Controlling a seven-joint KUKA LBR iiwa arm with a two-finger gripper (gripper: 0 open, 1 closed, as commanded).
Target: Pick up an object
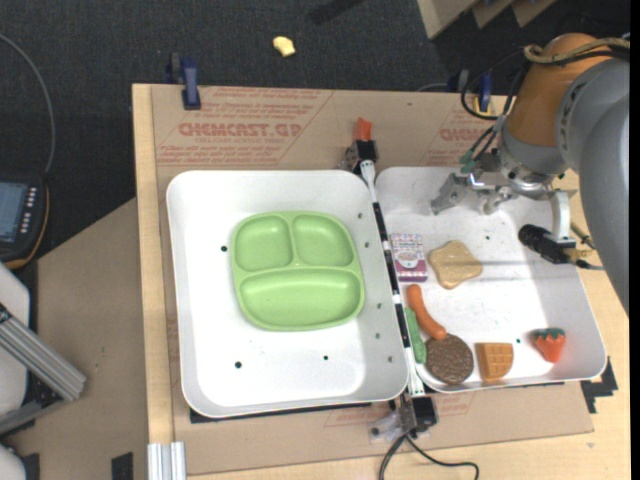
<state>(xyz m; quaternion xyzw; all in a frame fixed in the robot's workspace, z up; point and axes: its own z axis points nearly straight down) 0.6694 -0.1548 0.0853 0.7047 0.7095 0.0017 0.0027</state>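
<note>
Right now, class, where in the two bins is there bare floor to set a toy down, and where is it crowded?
Left bin: bare floor all round the green plate, widest along the view's lower edge. Right bin: a patch between bread, waffle and strawberry. Crowded: its lower-left corner, with carrot and patty.

Toy foods lie scattered in the right bin (520, 298): a pink-and-white packet (407, 252) just beside a tan bread slice (454, 265), an orange carrot (425, 313) slanting along the left wall below them, and a brown disc (450, 358), a waffle square (494, 360) and a red strawberry (549, 343) along the front edge. A green three-part plate (296, 298) sits flat in the left bin (200, 298).
</note>
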